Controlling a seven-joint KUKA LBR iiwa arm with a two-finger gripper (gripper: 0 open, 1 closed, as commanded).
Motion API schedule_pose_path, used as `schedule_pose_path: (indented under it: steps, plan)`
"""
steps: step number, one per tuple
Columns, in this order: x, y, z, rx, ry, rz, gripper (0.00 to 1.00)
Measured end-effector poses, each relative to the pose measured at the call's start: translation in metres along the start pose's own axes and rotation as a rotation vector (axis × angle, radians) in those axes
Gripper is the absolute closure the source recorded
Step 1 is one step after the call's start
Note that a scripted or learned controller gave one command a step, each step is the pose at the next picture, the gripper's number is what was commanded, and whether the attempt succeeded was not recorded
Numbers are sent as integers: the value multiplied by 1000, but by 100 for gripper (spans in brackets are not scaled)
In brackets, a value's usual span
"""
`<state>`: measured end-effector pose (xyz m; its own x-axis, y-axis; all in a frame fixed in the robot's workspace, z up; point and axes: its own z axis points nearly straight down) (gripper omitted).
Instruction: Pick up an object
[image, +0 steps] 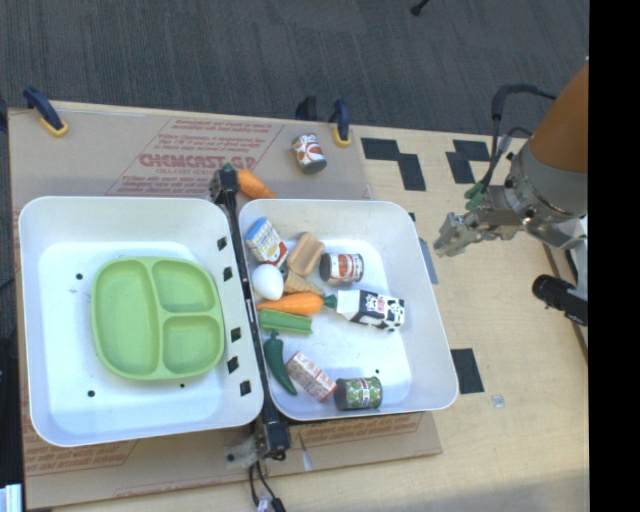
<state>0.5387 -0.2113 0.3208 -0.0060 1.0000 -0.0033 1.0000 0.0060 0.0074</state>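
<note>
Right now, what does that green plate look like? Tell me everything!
The green plate is a light-green, plastic-looking tray with rounded corners and three sunken compartments: one tall one on the view's left, two smaller ones stacked on the right. It lies flat in the middle of the left white bin, with nothing visible in its compartments.

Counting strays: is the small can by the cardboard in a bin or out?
Out: the small can lies on the cardboard behind the bins.

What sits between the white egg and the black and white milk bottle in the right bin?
In the camera view, a carrot lies between the egg and the milk bottle.
</note>
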Motion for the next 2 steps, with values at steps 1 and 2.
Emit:
schedule_pose_path:
  steps: [1, 2]
  plan:
    - [0, 0, 1, 1, 1, 0, 0]
    - [31, -62, 132, 11, 5, 1, 0]
